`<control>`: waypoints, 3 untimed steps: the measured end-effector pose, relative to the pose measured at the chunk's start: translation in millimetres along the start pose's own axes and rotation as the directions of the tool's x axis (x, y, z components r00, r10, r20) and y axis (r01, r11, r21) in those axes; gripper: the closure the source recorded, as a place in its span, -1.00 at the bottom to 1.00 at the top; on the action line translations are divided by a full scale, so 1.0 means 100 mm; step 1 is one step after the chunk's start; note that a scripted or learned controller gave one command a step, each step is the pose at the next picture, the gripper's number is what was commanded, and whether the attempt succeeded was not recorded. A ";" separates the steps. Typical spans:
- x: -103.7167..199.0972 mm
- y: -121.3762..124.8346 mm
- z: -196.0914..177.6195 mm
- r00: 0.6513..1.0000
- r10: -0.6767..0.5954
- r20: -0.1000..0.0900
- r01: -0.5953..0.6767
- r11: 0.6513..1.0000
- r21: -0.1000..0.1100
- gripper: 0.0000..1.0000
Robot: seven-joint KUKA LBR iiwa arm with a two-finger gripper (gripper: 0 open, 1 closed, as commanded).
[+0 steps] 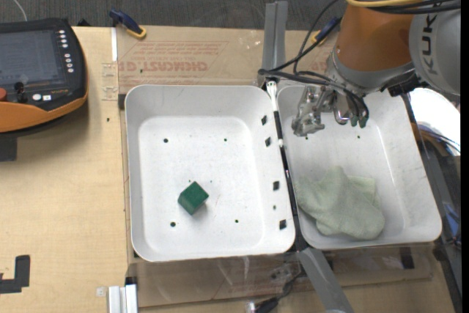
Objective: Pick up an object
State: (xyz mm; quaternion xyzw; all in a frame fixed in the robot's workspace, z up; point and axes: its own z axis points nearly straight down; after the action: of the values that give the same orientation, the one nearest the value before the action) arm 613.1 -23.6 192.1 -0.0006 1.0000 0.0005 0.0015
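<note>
A small green cube lies on the floor of the left bin, toward its front. A crumpled pale green cloth lies in the front half of the right bin. My gripper hangs over the back left part of the right bin, above and behind the cloth, under the orange wrist band. Nothing shows between its metal fingers.
A teach pendant rests on the bench at far left. A blue and yellow clamp sits at the cardboard's back edge. A metal divider with black clips separates the two bins. Cables loop beside the wrist.
</note>
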 end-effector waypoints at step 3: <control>0.27 0.14 -0.35 0.955 -0.297 -0.001 0.297 0.955 0.000 1.00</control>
State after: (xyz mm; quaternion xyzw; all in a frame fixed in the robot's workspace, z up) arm 585.7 -9.6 226.7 -0.1509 0.9885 0.0003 0.0011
